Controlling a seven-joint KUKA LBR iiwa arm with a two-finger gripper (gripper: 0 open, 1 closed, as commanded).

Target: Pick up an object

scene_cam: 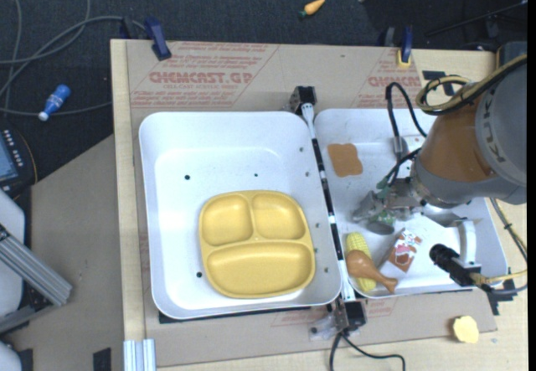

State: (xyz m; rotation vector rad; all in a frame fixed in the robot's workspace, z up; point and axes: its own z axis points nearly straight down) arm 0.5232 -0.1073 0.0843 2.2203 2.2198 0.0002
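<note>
1. Low in the right bin (368, 122), the gripper (378, 212) points toward the frame's left; whether its fingers are spread or closed cannot be told.
2. Just below it lie a corn cob (357, 245), a chicken drumstick (371, 269) and a small red-and-white packet (404, 250).
3. Above it, apart, lies a brown toast slice (345, 159).
4. At centre-left, the left bin (167, 152) holds a yellow divided plate (255, 242).

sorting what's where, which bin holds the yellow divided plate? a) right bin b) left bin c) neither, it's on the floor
b: the yellow divided plate lies inside the left bin, while the right bin holds the corn cob and chicken drumstick.
</note>
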